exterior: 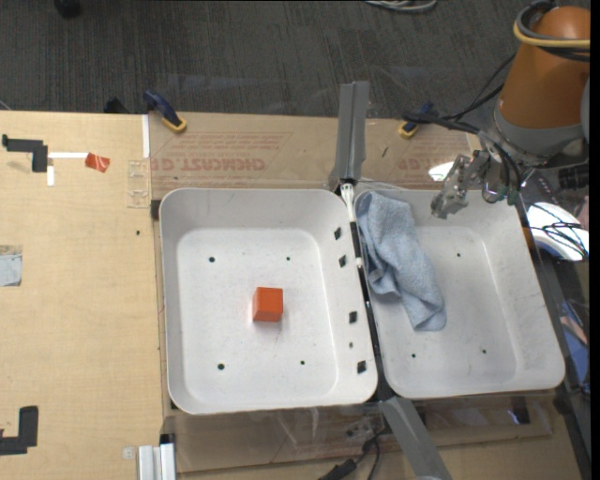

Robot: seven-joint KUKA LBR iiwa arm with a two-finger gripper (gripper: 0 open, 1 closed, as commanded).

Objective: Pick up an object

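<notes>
Here, the pincer (pixel 448 199) hung over the right bin's (pixel 497 366) far edge, carrying nothing.
Whether it was spread or pressed together could not be told. The cloth (pixel 398 258) lay along that bin's left side; the cube (pixel 268 305) sat mid left bin (pixel 187 375). Recommended: centre above the chosen object, descend vertically, and close on opposite faces.

I'm looking down at dark grey carpet (pixel 234 47) running across the top, with black cables (pixel 403 6) trailing over it. A pale plywood panel (pixel 66 309) is lying at left, and brown cardboard (pixel 253 155) is sitting beneath two blue-and-yellow clamps (pixel 164 111).
</notes>
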